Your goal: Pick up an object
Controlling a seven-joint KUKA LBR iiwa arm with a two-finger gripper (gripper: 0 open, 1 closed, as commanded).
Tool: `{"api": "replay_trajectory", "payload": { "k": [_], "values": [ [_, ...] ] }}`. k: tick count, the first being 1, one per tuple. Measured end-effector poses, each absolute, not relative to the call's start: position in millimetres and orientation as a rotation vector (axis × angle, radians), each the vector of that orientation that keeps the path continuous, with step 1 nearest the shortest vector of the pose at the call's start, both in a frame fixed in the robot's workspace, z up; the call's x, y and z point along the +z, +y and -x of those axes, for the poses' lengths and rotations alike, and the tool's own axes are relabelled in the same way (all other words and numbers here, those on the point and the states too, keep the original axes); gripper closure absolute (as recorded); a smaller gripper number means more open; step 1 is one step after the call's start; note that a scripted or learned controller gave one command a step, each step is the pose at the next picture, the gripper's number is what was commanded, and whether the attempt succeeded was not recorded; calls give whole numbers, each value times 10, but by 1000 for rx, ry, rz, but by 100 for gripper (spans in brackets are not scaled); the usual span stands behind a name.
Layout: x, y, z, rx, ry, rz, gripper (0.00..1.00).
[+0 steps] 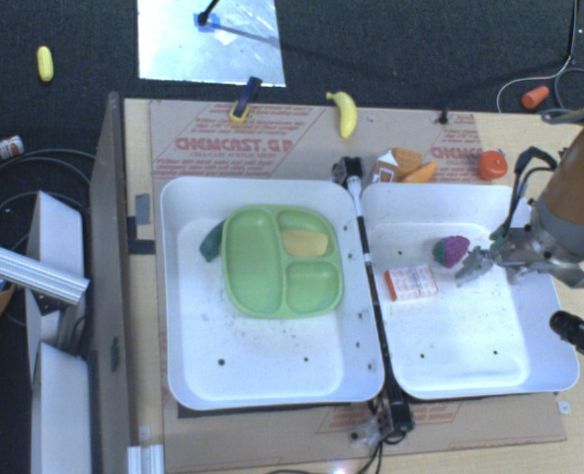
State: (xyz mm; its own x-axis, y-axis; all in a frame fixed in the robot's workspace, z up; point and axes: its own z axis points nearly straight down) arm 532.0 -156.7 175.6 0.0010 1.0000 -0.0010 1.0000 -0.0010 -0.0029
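The two white bins sit side by side in the middle of the frame, meeting along a dark seam that runs from top centre down to bottom centre.

The right bin (469, 363) has most of its floor bare: the whole lower half and the lower right corner are open, with only small dark specks on it. Its contents crowd the upper middle. A purple object (452, 250) lies near the centre top, and a small red-and-white packet (411, 283) lies just below and to the left of it, close to the seam.

The hand (474, 265) reaches in from the right edge of the frame, over the right bin's right wall, and its tip sits just right of the purple object, very near it; whether they touch I cannot tell. Nothing is seen between its fingers, and whether they are spread or closed cannot be told from here.

The left bin (272, 363) holds a green divided tray (272, 275) in its upper centre, with a yellow piece (306, 242) in the tray's upper right compartment. A dark green object (210, 241) lies against the tray's left rim. The lower part of that bin is open floor.

Above the bins, on the table (173, 156), lie a banana (346, 114), an orange item (407, 164) and a red ball (491, 165).
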Motion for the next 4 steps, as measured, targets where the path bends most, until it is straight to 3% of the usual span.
{"api": "replay_trajectory", "payload": {
  "k": [1, 2, 3, 4],
  "values": [
    [796, -1631, -5673, -1, -2227, 2218, 0],
    [856, -1515, -6135, -6, -2233, 2218, 0],
    [959, -1525, -6121, -5, -2230, 2218, 100],
    [1156, -1264, -6364, 17, -2215, 2209, 100]
  ]
}}
